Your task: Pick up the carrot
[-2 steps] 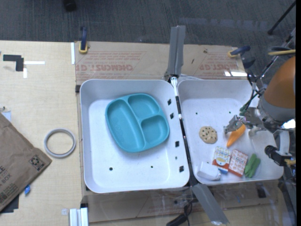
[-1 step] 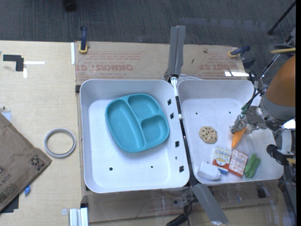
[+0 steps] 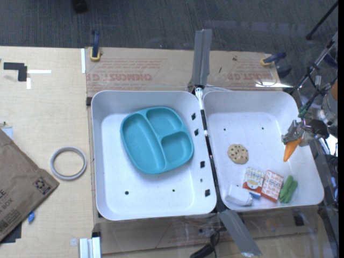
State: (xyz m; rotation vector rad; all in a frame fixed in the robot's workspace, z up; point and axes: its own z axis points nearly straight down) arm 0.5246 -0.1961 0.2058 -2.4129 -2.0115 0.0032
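At the far left, a brown cardboard box (image 3: 19, 190) lies at a slant on the pale bench (image 3: 43, 117), and just right of it sits a grey ring of tape (image 3: 68, 162). Behind it, near the back edge, a black L-shaped mark (image 3: 16, 70) shows on the bench top. Next comes the left bin (image 3: 107, 198), shallow and white, with a turquoise divided plate (image 3: 157, 139) lying flat in its middle, three compartments showing. A grey upright post (image 3: 202, 58) stands behind the seam where the two bins meet, in front of a strip of printed cardboard (image 3: 161, 71) held by two yellow and blue clamps at its ends. The right bin (image 3: 252, 109) holds a round cookie (image 3: 237, 153) near its centre; toward its front edge lie a white block (image 3: 238, 196), a red and white carton (image 3: 253, 180) and an orange packet (image 3: 272, 185) close together, with a green pea pod (image 3: 288, 189) just beside the packet on the right. At the bin's right wall, the gripper (image 3: 294, 136) reaches in from the right with its fingers pinching the top of the carrot (image 3: 289, 150), which hangs point down and slightly tilted, its tip above the bin floor and well apart from the cookie. The grey arm (image 3: 322, 117) behind it is partly cut off at the right edge.
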